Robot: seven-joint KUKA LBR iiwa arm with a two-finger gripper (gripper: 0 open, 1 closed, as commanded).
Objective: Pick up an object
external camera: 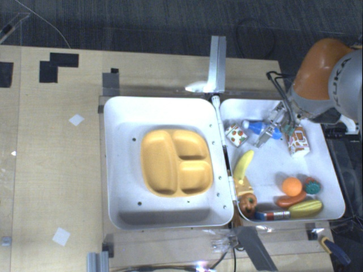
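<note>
Gripper point(271, 130) low in right white bin's point(334, 169) far part, touching blue plastic bottle point(258, 128); finger state can't tell, tips blurred.

R bin point(334, 169) mid floor open, toys point(295, 194) crowd front, carton point(298, 141) by back wall

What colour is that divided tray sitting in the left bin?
The divided tray is a yellow-tan colour, seen plainly in the camera view against the white left bin.
</note>
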